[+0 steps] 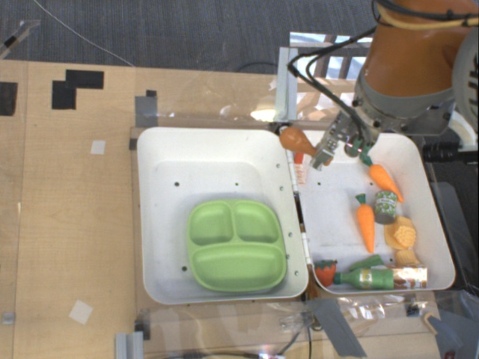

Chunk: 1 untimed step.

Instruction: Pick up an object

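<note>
- Jaws state: can't tell; gripper (329, 149) hovers at right bin (434, 172) back-left corner
- Nearest obj: orange drumstick toy (296, 140) on bin divider, prob light, stiff, slick plastic; grip thin neck

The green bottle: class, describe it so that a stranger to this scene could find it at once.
Look in the right-hand white bin, along its near edge. The green bottle lies there on its side, beside a red piece. No other item in the bin is long, green and labelled; the carrots are orange.
</note>
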Each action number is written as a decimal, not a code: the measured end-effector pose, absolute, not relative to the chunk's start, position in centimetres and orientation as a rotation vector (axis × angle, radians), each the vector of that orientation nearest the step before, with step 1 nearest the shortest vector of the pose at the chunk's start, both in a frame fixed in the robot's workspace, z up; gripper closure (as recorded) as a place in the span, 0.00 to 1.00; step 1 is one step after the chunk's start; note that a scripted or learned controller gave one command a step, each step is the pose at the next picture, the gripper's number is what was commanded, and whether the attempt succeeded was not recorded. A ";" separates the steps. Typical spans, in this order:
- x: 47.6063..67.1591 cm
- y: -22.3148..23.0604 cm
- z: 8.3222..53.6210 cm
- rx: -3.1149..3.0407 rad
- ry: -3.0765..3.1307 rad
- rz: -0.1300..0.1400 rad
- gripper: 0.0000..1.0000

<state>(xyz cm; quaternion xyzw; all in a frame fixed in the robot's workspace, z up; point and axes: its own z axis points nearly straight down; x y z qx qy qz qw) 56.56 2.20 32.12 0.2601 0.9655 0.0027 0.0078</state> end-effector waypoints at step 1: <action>52.3 10.0 28.4 1.103 2.938 0.006 1.00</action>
